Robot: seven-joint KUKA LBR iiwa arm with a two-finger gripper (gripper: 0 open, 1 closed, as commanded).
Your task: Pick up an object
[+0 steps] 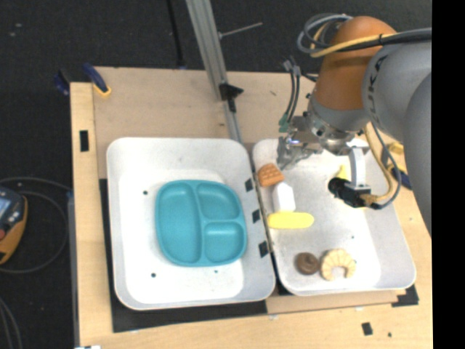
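Nearest in the right bin [389, 260] lie a croissant [338, 263] and a brown donut [306, 263], touching. Beyond them a yellow block [290, 220], a white block [282, 195] and a waffle [269, 174] crowd the left wall. The left bin [131, 166] holds a blue tray [200, 222]. The gripper [292, 147] hangs over the far corner near the waffle, probably its target; I cannot tell its opening or whether it holds anything. No writing is readable.

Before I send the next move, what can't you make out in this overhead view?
- Gripper: the wrist covers it from above, so open or shut, and any contact with the waffle piece, is unclear.
- White block: too small to identify.
- Right bin: the arm hides its far corner.
- Brown round item beside the croissant: blurred, so its type is unclear.
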